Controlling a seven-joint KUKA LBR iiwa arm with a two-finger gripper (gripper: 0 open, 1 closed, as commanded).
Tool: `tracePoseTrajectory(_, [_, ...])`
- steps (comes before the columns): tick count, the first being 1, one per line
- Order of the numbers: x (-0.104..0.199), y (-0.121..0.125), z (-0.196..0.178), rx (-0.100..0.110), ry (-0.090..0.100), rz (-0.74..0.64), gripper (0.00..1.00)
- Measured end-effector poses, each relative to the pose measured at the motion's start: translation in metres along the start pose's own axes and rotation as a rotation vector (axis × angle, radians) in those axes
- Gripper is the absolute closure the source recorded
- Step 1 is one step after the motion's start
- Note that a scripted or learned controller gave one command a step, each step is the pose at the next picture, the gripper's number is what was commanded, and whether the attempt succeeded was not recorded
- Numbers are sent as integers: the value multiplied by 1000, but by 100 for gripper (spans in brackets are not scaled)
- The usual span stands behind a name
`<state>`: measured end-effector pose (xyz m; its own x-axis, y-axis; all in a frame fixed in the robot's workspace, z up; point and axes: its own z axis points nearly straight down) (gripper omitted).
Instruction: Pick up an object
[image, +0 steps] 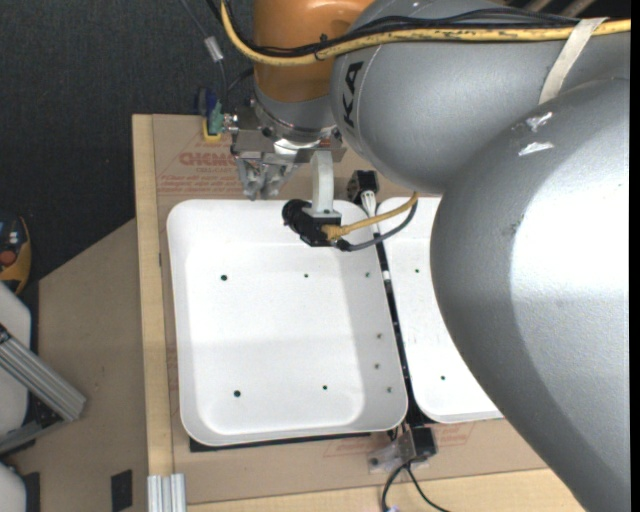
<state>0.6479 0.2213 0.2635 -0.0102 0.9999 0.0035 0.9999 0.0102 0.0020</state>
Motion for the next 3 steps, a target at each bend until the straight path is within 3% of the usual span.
tracePoseTrajectory(2, [3, -25, -51, -2, -2, 9, 100])
tracePoseTrajectory(3, [-69, -20, -87, -5, -4, 16, 100])
